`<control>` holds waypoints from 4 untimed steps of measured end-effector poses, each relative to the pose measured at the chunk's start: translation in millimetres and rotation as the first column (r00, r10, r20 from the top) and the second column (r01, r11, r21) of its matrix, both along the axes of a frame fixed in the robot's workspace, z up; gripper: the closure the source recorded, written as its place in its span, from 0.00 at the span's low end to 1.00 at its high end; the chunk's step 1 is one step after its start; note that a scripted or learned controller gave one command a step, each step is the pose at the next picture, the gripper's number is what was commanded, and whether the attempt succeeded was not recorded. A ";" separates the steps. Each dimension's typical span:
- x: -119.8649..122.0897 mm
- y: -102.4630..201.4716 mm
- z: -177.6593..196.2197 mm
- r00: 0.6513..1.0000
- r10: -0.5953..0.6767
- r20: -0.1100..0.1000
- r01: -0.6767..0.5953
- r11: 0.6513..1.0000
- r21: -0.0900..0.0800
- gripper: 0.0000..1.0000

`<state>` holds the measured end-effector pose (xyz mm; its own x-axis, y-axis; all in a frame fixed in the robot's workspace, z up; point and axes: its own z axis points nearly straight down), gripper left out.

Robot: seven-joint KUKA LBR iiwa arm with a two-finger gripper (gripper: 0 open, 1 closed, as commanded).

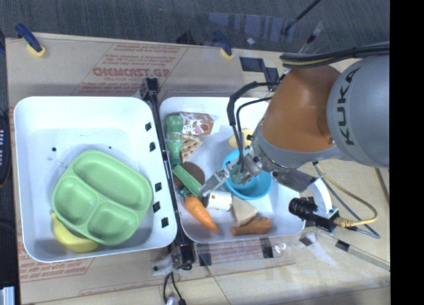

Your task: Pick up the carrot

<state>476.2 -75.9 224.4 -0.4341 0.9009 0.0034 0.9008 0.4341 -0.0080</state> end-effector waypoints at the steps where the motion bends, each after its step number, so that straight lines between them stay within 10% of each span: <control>1: -0.8 30.5 -33.9 0.990 -0.142 -0.003 0.142 0.990 -0.001 0.00; 3: 0.0 48.3 -33.3 0.958 0.286 -0.004 -0.286 0.958 0.005 0.00; 4: 0.0 48.1 -33.3 0.958 0.286 -0.004 -0.286 0.958 0.004 0.00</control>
